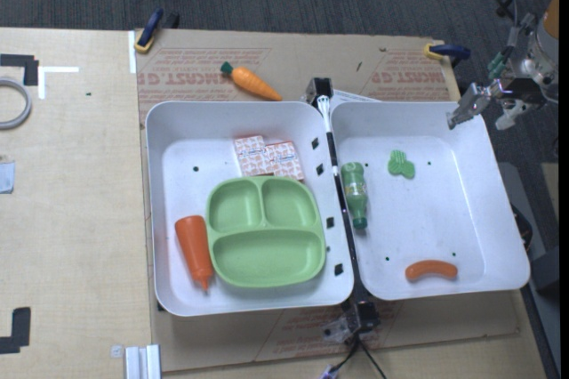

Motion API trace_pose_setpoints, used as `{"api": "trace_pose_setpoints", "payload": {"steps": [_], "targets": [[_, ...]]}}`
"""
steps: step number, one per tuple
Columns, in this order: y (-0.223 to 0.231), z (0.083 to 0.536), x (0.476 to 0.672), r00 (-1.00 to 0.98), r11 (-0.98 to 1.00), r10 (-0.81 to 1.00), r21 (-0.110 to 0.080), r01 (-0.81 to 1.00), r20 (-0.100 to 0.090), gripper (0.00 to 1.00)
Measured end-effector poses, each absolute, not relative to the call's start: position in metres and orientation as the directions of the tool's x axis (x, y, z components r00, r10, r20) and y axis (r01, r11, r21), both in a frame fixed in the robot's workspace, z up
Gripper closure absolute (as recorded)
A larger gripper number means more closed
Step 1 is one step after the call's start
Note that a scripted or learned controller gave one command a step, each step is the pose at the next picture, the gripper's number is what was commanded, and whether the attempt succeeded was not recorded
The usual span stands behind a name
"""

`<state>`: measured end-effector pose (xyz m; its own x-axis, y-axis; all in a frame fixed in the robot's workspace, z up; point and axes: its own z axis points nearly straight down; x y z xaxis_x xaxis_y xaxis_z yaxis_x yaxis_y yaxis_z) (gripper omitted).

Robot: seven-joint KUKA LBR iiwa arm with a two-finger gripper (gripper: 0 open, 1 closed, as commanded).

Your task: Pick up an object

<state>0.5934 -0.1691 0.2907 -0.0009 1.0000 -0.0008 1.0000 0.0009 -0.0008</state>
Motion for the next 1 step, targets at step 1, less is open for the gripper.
{"api": "trace_pose_setpoints", "payload": {"steps": [1], "targets": [[-0.1378,0.1433,0.6136,-0.095,0.095,0.996,-0.001,0.996,0.0,0.0]]}}
